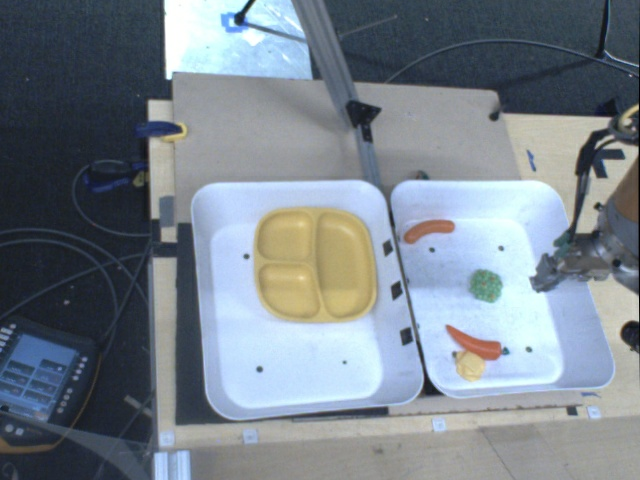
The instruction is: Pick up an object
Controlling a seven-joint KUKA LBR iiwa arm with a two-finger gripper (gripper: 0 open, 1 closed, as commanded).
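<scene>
I'm seeing the gripper (541, 277) hovering at the right bin's (585, 363) edge; jaws' state unclear, broccoli (486, 286) lying unpicked.

The arm (620, 238) is cut off by the right edge; the gripper (545, 273) is too blurred to read.

My bench (300, 118) stands on dark carpet (80, 48); black cables (60, 248) loop left of it, a teach pendant (35, 373) lies beyond them, and a pale floor patch (215, 18) sits behind
</scene>
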